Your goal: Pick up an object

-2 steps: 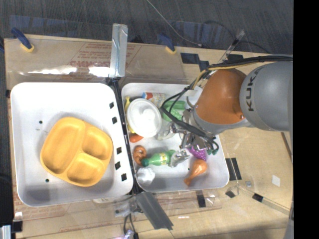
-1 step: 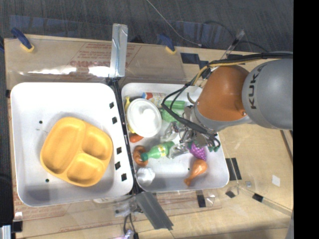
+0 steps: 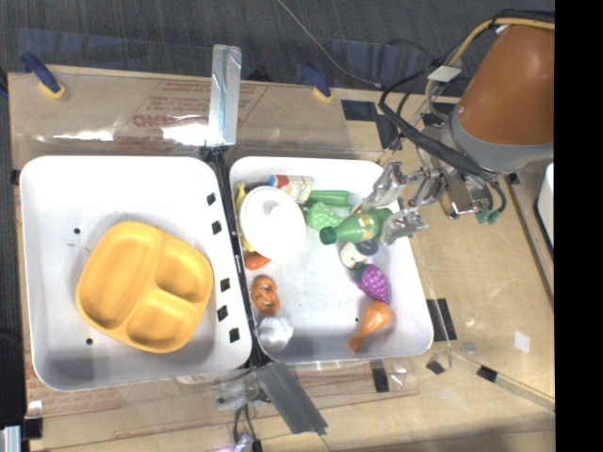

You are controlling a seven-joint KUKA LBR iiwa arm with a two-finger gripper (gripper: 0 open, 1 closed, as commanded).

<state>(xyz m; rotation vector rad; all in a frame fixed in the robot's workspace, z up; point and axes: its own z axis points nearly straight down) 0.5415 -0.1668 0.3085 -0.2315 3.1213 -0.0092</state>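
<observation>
The right bin (image 3: 311, 342) holds several small items. Among them are a white bowl (image 3: 271, 217), a green bottle (image 3: 356, 226) lying on its side, purple toy grapes (image 3: 374, 282) and an orange drumstick (image 3: 372, 323). My gripper (image 3: 396, 205) hangs over the bin's right edge, and its two metal fingers (image 3: 384, 185) stand apart, open. The green bottle's right end lies just under and left of them. I cannot see it clamped between them.
A yellow divided plate (image 3: 143, 285) fills the middle of the left bin (image 3: 47, 196). A brown pretzel (image 3: 265, 293) and a grey object (image 3: 273, 332) lie by the divider. A small printed bottle (image 3: 294, 187) and a green toy (image 3: 325, 202) sit at the back.
</observation>
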